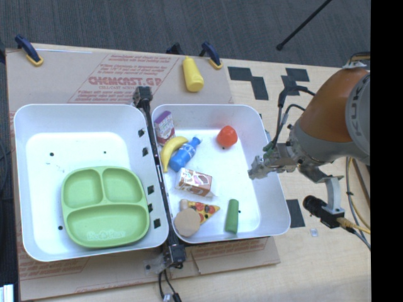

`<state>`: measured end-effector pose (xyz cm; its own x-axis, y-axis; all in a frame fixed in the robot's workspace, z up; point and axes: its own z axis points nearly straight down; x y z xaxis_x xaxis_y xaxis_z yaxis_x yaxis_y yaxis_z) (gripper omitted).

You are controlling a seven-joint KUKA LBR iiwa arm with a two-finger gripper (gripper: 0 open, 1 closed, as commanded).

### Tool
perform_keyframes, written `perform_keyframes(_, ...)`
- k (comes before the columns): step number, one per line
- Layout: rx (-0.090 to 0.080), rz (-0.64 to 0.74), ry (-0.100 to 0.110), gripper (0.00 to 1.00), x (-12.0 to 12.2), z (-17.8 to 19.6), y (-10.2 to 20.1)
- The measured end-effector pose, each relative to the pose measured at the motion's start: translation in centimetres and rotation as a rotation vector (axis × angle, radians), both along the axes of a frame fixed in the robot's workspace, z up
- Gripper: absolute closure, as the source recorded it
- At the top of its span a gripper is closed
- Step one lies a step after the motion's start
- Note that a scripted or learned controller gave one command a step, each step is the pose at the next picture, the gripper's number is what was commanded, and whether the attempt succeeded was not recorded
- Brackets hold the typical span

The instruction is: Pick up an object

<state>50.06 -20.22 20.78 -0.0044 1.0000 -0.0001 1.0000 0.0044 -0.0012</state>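
The arm (334,118) hangs at three o'clock of the right bin (272,197); whether the gripper (261,167) is open, I cannot tell. To grasp well, centre over the isolated tomato (227,136), toward one o'clock in that bin, then descend straight.

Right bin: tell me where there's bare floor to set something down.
In the right white bin, bare floor lies between the red tomato, the green cucumber and the right wall, beside the gripper. The left side is crowded: yellow banana, blue bottle, small carton.
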Motion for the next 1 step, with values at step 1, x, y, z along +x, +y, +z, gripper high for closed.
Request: perform_keyframes(1, 0.001, 0.002, 0.0, 1.0, 2.78, -0.52, -0.82)
